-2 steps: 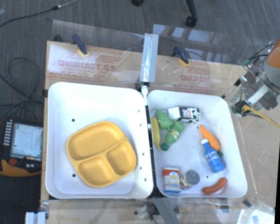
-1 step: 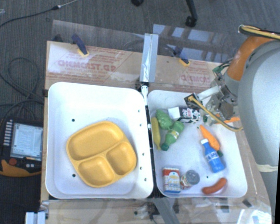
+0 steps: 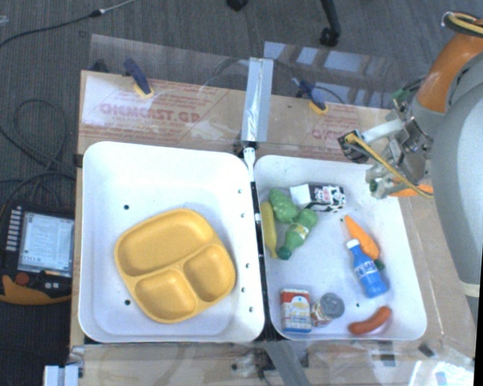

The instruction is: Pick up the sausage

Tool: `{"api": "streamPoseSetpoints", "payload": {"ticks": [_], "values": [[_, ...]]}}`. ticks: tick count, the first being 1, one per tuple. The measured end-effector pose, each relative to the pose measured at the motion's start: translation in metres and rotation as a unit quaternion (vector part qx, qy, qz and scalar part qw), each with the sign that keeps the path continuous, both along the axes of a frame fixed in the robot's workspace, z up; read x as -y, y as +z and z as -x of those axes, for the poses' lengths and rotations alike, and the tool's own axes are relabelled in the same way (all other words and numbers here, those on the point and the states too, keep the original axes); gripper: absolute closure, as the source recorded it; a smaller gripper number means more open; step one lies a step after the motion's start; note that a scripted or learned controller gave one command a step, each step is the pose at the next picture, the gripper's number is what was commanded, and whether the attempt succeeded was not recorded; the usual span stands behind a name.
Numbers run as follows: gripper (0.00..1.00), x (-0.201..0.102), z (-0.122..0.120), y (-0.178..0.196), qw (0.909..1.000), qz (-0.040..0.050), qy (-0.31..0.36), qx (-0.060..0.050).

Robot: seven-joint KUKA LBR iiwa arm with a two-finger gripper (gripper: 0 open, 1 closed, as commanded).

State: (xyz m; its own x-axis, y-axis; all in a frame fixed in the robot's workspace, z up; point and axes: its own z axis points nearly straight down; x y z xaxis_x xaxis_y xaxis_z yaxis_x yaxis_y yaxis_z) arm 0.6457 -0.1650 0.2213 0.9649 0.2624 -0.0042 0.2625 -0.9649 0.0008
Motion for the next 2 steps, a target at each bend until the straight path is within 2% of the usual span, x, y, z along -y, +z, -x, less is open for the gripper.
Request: {"api": "streamPoseSetpoints", "payload": {"ticks": [1, 2], "values": [[1.0, -0.084, 0.018, -0.03, 0.9995, -0.0016, -0.031, -0.001], [1.0, -0.036, 0.001, 0.016, 0.9995, -0.0002, -0.033, 0.0]]}}
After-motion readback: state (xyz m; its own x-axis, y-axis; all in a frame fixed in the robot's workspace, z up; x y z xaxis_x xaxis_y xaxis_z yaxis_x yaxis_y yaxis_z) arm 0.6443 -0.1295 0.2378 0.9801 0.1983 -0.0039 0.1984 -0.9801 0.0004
